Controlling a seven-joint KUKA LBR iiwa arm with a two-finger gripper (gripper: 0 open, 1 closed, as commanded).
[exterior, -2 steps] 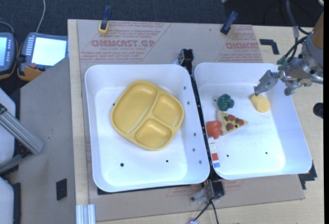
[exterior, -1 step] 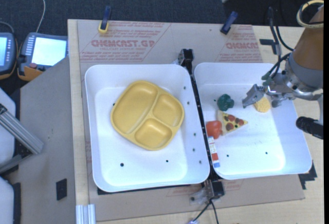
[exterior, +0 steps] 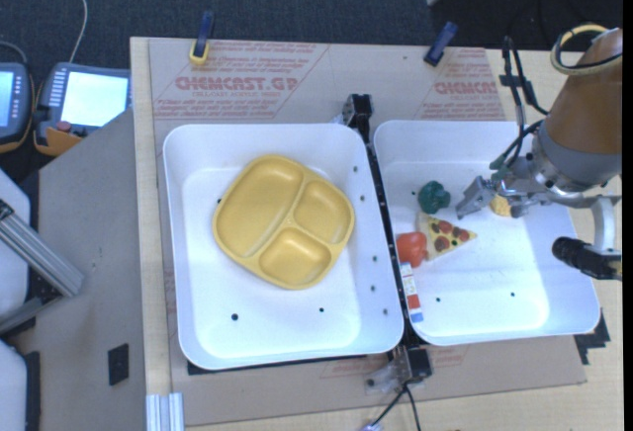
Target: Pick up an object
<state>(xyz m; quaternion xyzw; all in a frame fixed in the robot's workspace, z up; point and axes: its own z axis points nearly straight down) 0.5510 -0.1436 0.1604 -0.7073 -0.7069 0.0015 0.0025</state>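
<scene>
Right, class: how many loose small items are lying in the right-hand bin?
4 visible: a green piece toward the back, a red piece by the divider, a pizza slice beside it, and a yellow piece at the gripper. The arm may hide more.

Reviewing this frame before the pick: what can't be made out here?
- Tool, camera view: too small and blurred to tell how its fingers stand.
- Small yellow item: partly hidden by the tool; unclear whether it is held.
- Arm: cut off by the right edge.
- Green toy: too small to identify.
- Label on the divider: text unreadable.
</scene>
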